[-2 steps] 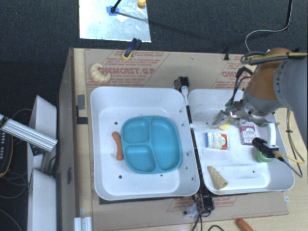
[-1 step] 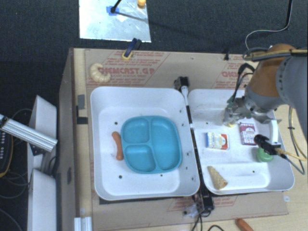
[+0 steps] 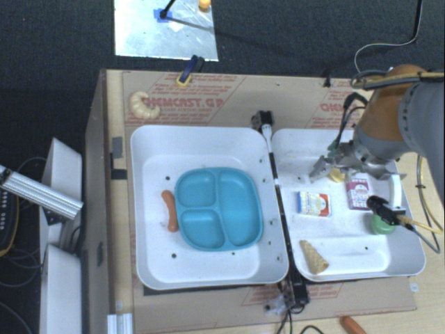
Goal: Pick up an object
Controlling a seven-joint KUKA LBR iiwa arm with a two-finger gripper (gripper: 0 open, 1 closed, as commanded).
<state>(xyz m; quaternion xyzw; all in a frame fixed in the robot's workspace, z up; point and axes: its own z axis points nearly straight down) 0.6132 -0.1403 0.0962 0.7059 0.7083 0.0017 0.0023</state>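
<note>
My gripper (image 3: 328, 167) is low over the back of the right bin (image 3: 351, 245), reaching in from the right. A small yellow piece (image 3: 338, 177) lies right beside its tip, partly hidden by it. Just right of that is a red and white packet (image 3: 359, 191). A small blue, white and red box (image 3: 313, 203) lies a little in front of the gripper. A tan cone (image 3: 314, 256) rests near the bin's front edge. A green round thing (image 3: 381, 225) sits at the right side. Nothing shows held in the gripper.
The left bin (image 3: 147, 186) holds a blue divided plate (image 3: 219, 207) with an orange sausage (image 3: 170, 211) beside it. A black divider (image 3: 272, 172) runs between the bins. Cardboard (image 3: 208, 103) lies behind them, with a pale ring-shaped toy (image 3: 142, 104) on it.
</note>
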